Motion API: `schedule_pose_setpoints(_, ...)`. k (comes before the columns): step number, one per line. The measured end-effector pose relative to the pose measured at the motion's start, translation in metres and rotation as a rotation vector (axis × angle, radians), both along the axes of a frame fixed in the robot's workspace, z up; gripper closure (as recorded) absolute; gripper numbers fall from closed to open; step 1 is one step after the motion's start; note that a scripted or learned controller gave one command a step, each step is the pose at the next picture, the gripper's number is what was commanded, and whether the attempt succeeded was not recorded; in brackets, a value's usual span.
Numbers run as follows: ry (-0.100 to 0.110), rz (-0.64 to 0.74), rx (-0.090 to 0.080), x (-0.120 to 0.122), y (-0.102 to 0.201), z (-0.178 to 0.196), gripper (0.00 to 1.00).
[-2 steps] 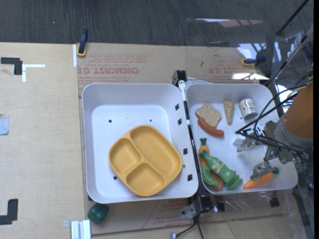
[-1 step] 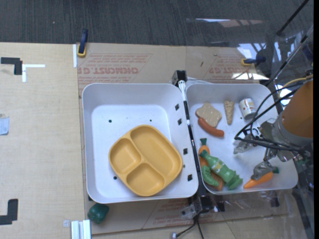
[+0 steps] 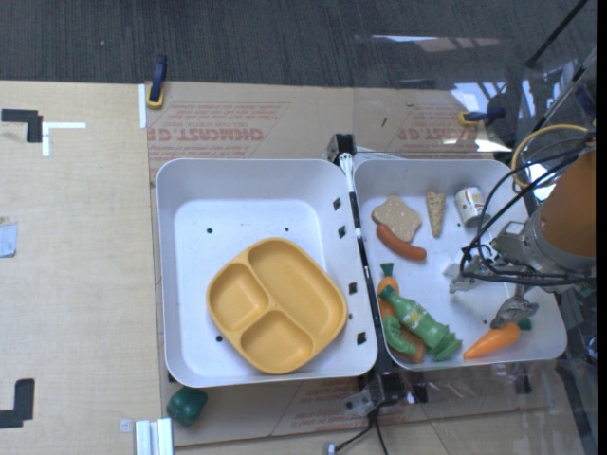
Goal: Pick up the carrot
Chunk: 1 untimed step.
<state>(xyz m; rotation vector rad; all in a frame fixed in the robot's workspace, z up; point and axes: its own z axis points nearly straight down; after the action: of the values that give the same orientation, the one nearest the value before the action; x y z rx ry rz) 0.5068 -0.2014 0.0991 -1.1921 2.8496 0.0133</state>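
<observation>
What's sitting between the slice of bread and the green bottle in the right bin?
In the camera view, a sausage lies between the bread and the green bottle, just below the bread.

Right bin [image 3: 545,354] crowding: carrot [image 3: 493,340] lying at front wall, near right corner, leaving little room on that side. Gripper [image 3: 517,308] hanging just above carrot's leafy end, cables [image 3: 503,207] looping over bin's right half. Green bottle [image 3: 422,322] lying left of carrot, bare floor showing between them. Sausage [image 3: 402,242], bread slice [image 3: 398,218] sitting farther back. Left bin [image 3: 190,197]: yellow tray [image 3: 275,303] taking middle, bare floor staying open behind it.
</observation>
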Motion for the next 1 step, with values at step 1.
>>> schedule_pose_setpoints(1,-0.012,0.196,-0.007,-0.0056,0.0022,0.0003,0.00)
